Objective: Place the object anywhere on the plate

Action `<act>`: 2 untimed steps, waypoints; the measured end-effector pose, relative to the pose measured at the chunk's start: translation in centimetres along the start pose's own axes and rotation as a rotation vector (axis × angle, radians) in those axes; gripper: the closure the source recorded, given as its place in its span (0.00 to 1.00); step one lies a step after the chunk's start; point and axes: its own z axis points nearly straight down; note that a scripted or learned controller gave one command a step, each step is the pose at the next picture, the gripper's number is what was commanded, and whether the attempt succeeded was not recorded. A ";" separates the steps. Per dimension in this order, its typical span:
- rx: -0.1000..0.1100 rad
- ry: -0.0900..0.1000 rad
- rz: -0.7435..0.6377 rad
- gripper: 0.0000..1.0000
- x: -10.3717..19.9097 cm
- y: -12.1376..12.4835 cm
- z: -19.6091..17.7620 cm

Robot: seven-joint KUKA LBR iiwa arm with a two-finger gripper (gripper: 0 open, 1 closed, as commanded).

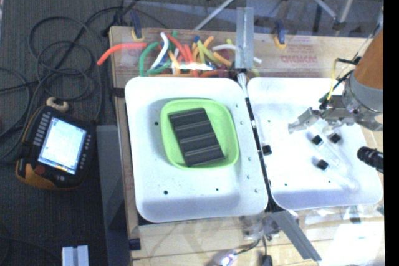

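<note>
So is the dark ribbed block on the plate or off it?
On: the dark ribbed block lies flat inside the green plate.

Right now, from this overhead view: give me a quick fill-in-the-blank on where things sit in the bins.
1. The dark ribbed object lies on the ____ plate.
2. That plate sits in the ____ bin of the camera view.
3. The gripper hangs over the ____ bin.
4. Along the bench's far edge, behind the left bin, lies a tangle of coloured ____.

Missing words: green; left; right; tubes
</note>
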 end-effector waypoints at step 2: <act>-0.004 -0.004 0.214 0.00 -0.6 -5.5 -23.4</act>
